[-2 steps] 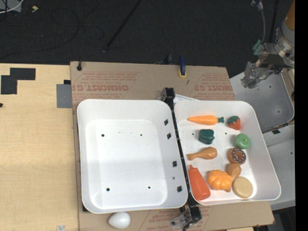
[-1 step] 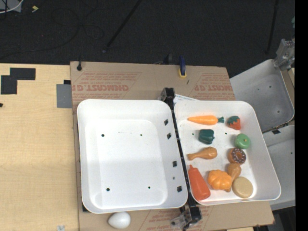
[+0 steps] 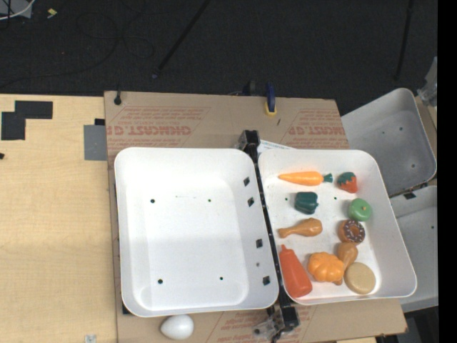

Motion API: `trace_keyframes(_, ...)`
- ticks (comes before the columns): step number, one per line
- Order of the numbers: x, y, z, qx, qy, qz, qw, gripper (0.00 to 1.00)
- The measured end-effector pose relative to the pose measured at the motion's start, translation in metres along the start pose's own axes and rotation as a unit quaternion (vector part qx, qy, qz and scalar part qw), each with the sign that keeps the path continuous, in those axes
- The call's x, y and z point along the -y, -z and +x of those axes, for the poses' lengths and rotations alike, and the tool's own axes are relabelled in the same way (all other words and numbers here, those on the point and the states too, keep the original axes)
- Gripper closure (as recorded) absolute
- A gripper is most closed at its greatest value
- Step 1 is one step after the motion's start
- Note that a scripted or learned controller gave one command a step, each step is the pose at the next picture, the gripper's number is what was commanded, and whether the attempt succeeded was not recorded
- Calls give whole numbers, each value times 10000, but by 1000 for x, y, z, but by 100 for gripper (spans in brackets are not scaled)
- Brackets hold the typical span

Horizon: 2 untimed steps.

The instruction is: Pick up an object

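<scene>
Where the two white bins sit side by side on a brown cardboard sheet (image 3: pixel 178 123) over the table (image 3: pixel 50 213), the objects to be picked are gathered in the right bin (image 3: pixel 389 191). An orange carrot (image 3: pixel 305 178) is laid across its far end, with a red strawberry (image 3: pixel 347 182) just beside the carrot's green tip. A dark green pepper (image 3: pixel 306 202) is seen nearer the middle, and a green apple (image 3: pixel 360 209) is placed close to the right wall. Below the pepper a tan chicken drumstick (image 3: pixel 301 228) is laid, and a brown doughnut (image 3: pixel 353 231) with sprinkles is set beside it. A small brown piece (image 3: pixel 348 251), too small to be named, is found just under the doughnut, touching an orange pumpkin (image 3: pixel 326 267). A red bottle (image 3: pixel 293 271) is laid along the bin's left wall, and a pale round disc (image 3: pixel 360 278) is rested in the near right corner. The left bin (image 3: pixel 136 191) is seen beside it, the two joined by black clips. A white egg (image 3: pixel 176 326) is left on the cardboard just outside the left bin's near edge. Whether the tool is spread or pressed together cannot be told.
</scene>
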State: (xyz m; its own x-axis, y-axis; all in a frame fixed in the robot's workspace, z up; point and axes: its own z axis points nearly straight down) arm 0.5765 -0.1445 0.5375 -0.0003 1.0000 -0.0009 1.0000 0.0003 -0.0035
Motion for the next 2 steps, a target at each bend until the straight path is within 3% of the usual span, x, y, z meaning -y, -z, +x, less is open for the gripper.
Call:
trace_keyframes(1, -1, -196, -65, -30, -18, 104, 9999, 100)
trace_keyframes(2, 26, -49, -72, 24, -8, -48, 10000, 100)
